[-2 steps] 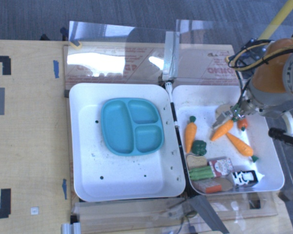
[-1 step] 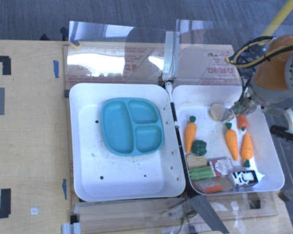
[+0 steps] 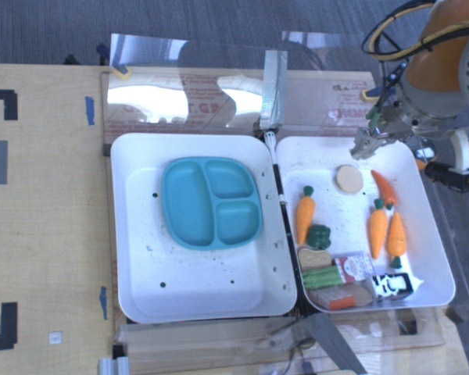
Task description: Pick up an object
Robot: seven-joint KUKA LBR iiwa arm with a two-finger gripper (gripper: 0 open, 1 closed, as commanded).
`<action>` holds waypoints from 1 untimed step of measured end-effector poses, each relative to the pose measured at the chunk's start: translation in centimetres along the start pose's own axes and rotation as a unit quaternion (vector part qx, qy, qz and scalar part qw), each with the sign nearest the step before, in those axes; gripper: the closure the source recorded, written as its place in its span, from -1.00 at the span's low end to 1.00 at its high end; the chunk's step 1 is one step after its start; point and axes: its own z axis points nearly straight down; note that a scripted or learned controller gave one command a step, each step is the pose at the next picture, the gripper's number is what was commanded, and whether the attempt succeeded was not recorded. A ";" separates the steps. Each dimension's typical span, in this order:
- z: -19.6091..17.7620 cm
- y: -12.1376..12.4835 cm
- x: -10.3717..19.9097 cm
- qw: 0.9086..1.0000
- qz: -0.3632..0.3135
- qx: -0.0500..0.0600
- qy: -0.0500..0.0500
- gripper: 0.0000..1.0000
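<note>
While the gripper is held over the right bin's far edge (jaw state cannot be told), a round tan disc lies just below it, untouched.

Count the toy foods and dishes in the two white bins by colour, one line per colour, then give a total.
Orange carrots: 3
Red chilli: 1
Tan round disc: 1
Dark green broccoli: 1
Teal divided plate: 1
Small mixed items at the near edge of the right bin: too jumbled to count
Total counted: 7
</note>
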 end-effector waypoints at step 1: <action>0.5 -0.3 -0.2 1.000 0.002 0.005 0.001 -1.00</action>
